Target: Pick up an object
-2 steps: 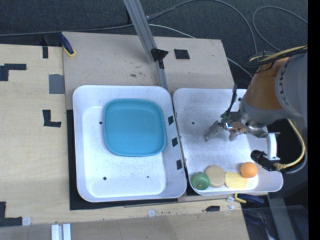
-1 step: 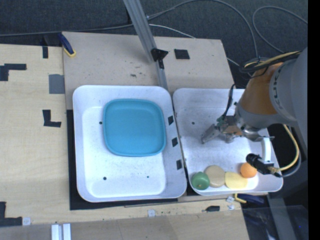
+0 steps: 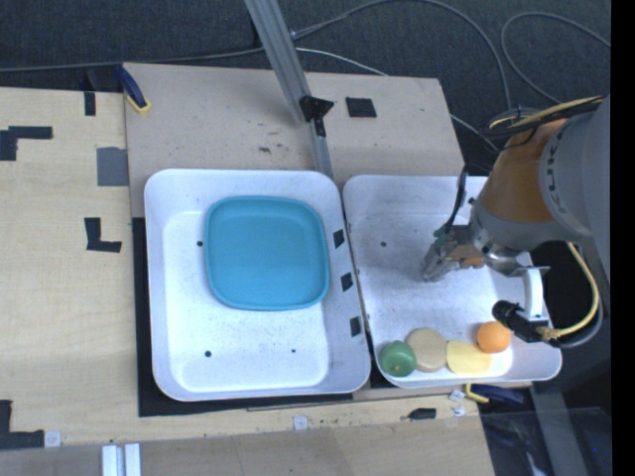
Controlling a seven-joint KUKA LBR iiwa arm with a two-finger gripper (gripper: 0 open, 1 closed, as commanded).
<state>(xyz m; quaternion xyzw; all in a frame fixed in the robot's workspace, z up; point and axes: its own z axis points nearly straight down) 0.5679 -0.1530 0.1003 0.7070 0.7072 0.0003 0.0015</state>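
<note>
My gripper point(image 3: 437, 264) hangs low over the middle of the right bin point(image 3: 397, 216), reaching in from the right under the grey arm with its orange band point(image 3: 516, 181). Nothing shows between its fingers. Along the right bin's front edge lie a green round object point(image 3: 398, 357), a beige round object point(image 3: 429, 348), a yellow object point(image 3: 467, 357) and an orange ball point(image 3: 493, 337). These sit well below the gripper in the view, apart from it. A square blue plate point(image 3: 266, 252) lies in the left bin point(image 3: 169, 296).
A grey metal pole point(image 3: 288, 58) slants down from the top to the gap between the bins. Cables point(image 3: 437, 28) trail over the dark floor at the back. A yellow-and-blue clip point(image 3: 134, 89) sits at the board's far left corner.
</note>
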